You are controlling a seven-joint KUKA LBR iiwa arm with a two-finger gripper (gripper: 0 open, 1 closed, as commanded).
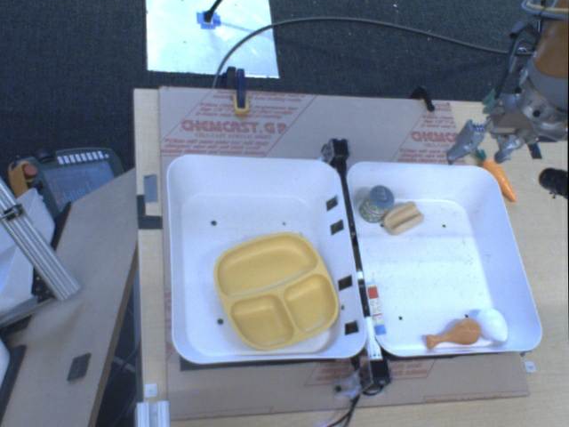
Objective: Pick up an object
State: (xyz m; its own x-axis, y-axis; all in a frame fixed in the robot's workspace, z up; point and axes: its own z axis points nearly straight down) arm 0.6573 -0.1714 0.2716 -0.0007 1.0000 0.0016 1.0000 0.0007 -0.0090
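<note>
My gripper (pixel 485 148) hangs over the far right corner of the right bin (pixel 444 265), fingers spread open. An orange carrot (pixel 502 181) lies just below and right of the fingertips, on the bin's rim, and nothing is clamped between the fingers. Inside the right bin, a grey-blue ball (pixel 380 199) and a tan bread roll (pixel 402 218) sit near the far left corner. A brown drumstick (pixel 453 334) and a white egg (pixel 492 325) rest at the near right corner.
The left bin (pixel 196 238) holds a yellow compartment plate (pixel 276 290). A black divider with clips (pixel 348 238) runs between the bins. A cable crosses the dark floor behind the bench, and a side table (pixel 71 327) stands at the left.
</note>
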